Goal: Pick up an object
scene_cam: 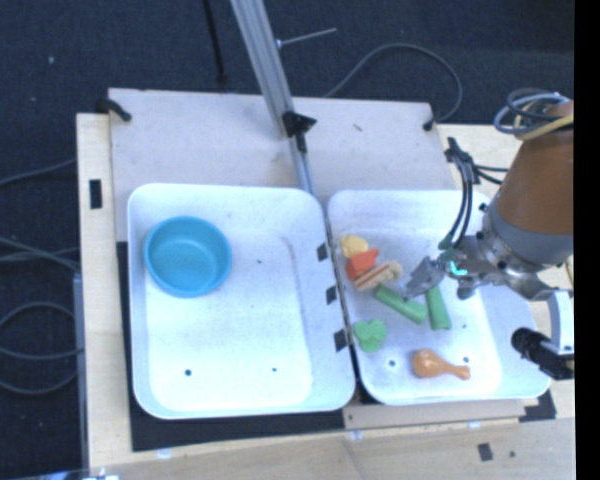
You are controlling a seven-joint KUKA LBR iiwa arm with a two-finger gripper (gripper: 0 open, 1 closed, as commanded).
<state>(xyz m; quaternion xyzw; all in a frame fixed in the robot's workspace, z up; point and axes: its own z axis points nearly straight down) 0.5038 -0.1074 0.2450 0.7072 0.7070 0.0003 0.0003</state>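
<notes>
My gripper reaches into the right bin from the right and hovers low over two green sticks lying near the bin's middle. Just left of it lie a yellow piece, a red piece and a tan block in a cluster. A green lump sits near the bin's left wall, and an orange pear-shaped toy lies toward the front. The view does not let me see any object between the fingers.
The left bin holds a blue bowl at its back left. A metal pole rises from behind the two bins. Cables hang along the arm at the right.
</notes>
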